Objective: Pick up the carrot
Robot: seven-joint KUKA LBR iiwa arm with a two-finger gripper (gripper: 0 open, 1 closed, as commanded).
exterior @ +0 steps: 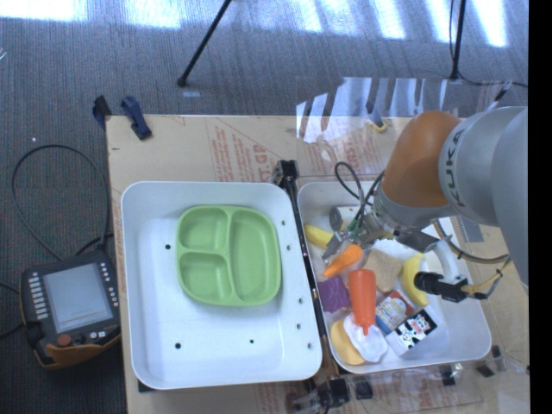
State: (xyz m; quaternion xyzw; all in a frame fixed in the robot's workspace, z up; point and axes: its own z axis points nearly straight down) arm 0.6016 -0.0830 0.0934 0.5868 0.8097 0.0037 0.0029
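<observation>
Grey arm (pixel 483 166), tool (pixel 352 235) touching carrot (pixel 343 260)

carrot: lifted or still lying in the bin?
Cannot tell if lifted. The carrot is in the right bin, tilted, its top at the gripper among the other toys.

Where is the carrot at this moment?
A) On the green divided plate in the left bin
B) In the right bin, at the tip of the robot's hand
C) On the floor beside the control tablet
B: the carrot lies in the right bin, at the hand, among other toy foods.
</observation>
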